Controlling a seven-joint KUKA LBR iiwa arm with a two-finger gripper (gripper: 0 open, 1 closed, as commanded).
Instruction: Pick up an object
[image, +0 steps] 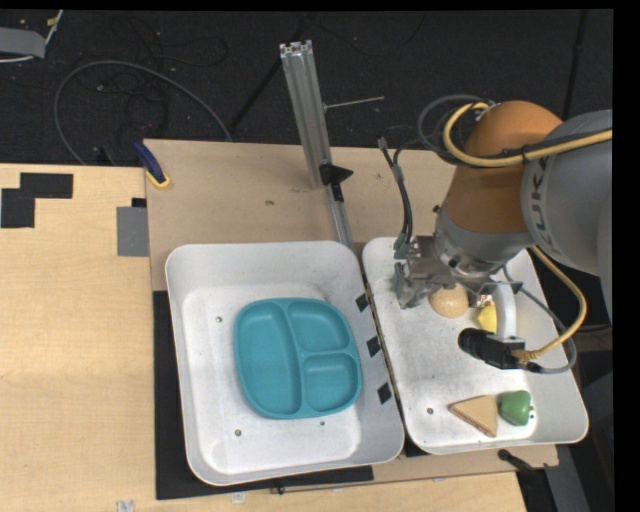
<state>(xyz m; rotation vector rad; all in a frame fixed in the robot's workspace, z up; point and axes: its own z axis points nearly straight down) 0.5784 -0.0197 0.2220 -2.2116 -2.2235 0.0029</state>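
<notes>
Tan and round, a small egg-shaped object (449, 301) lies near the far edge of the right white bin (440, 400), just beside the gripper (408, 283). I cannot tell how the gripper stands. A teal divided plate (296, 356) sits in the left white bin (200, 300).

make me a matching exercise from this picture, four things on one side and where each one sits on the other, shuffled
Things:
1. teal divided plate
2. green object
3. tan wedge
4. beige round object

Places:
A. right bin, near corner, at the bin's right edge
B. left bin, in the middle
C. right bin, far end, just under the gripper
D. right bin, near end, directly left of the green object

Pairs: 1-B, 2-A, 3-D, 4-C
</notes>
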